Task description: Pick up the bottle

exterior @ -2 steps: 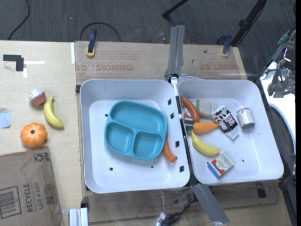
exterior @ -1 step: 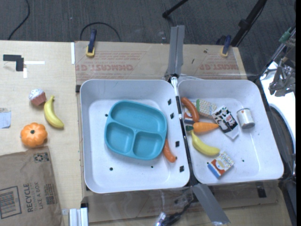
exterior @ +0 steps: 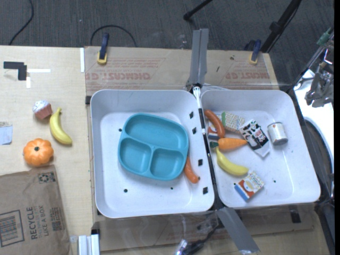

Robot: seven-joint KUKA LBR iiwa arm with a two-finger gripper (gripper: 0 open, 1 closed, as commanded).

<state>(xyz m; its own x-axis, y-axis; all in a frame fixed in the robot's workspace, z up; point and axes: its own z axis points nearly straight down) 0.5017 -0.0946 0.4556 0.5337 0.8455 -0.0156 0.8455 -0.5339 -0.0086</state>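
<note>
The end effector (exterior: 321, 87) sits at the far right of the camera view, out past the 2 o'clock corner of the right bin (exterior: 297, 193) and clear of everything in it; at this edge and angle I cannot tell whether it is wide or narrow, and nothing shows in its hold. Nearest to it, toward 8 o'clock from it and inside the bin, lies a small silvery cylinder (exterior: 277, 133), which I take to be the bottle, resting on its side at about 1 o'clock from the bin's centre. Touching or just beside it at 9 o'clock is a black-and-white carton (exterior: 255, 135), then a carrot (exterior: 232, 143), a green packet (exterior: 232, 120) and a sausage (exterior: 214, 122); a banana (exterior: 231, 164) and a small box (exterior: 248, 185) lie toward 7 o'clock. The left bin (exterior: 103, 158) holds a blue divided tray (exterior: 154, 146). The task looks to be at its approach stage, the pick not yet begun. The next move calls for travel over the rim, alignment across the cylinder's short axis, and a descent that keeps off the carton.
</note>
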